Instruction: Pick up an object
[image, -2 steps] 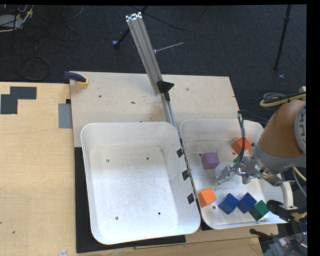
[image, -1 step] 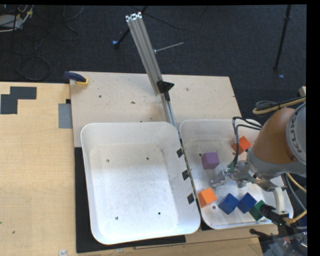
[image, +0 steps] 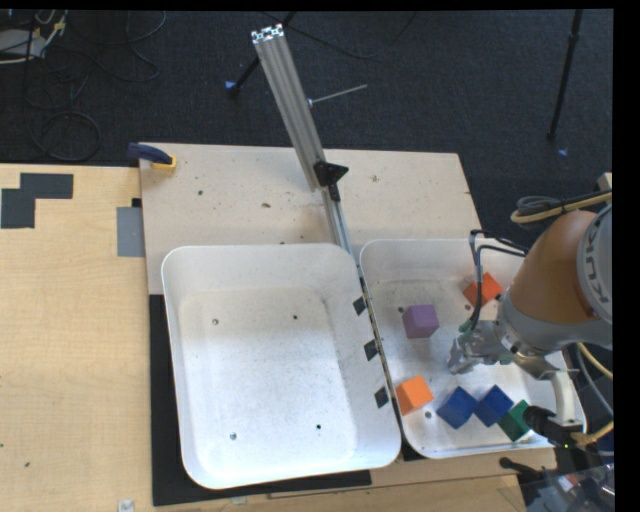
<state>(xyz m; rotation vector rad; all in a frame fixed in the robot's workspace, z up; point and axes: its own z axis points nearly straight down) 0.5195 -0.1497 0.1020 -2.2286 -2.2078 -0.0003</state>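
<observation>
Arm (image: 560, 280) reaches in from the right and sits low over the right bin (image: 440, 262). Claw (image: 468, 352) hangs near the middle of that bin; can't tell from this angle if it's spread or pressed together, and nothing visibly sits in it.

Blocks are all in the right bin:
- purple block (image: 420, 320) just left of the claw, apart from it
- orange block (image: 414, 393) near the front left wall
- two blue blocks (image: 457, 407) and (image: 493, 404) side by side, touching, in front of the claw
- green block (image: 517, 420) at the front right, beside the blue pair
- second orange block (image: 482, 290) toward the back, partly hidden by the arm

Left bin (image: 262, 262) sits next to it on the counter (image: 240, 195).
</observation>
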